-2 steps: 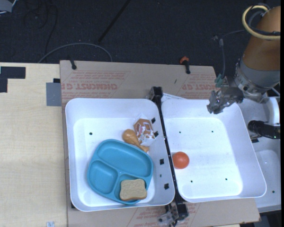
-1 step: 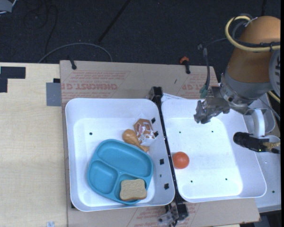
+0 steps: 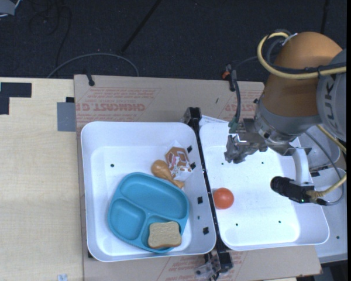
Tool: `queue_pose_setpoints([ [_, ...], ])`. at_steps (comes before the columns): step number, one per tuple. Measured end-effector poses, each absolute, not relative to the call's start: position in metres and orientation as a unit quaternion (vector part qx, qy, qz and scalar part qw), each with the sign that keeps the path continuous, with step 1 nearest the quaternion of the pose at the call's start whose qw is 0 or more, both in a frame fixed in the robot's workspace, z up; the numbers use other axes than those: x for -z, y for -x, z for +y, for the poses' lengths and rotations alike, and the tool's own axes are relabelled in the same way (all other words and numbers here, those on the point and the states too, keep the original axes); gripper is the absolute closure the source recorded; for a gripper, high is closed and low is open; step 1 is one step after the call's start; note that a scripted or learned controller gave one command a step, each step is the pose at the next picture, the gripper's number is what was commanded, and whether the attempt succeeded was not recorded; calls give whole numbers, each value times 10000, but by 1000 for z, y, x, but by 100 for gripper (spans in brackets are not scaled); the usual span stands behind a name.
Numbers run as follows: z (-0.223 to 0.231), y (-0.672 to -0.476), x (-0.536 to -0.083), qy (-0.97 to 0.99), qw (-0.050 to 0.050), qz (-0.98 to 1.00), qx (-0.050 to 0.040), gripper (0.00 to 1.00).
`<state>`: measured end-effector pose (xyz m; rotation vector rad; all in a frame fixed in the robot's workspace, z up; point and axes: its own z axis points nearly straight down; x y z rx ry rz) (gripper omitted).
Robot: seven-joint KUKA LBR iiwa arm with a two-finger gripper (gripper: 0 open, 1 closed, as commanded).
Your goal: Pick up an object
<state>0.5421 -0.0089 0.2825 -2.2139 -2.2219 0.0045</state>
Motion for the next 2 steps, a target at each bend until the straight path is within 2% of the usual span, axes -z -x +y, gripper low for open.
queue_pose_setpoints([
  [2,94,-490,-247,7053,33,-7089,-25,100],
])
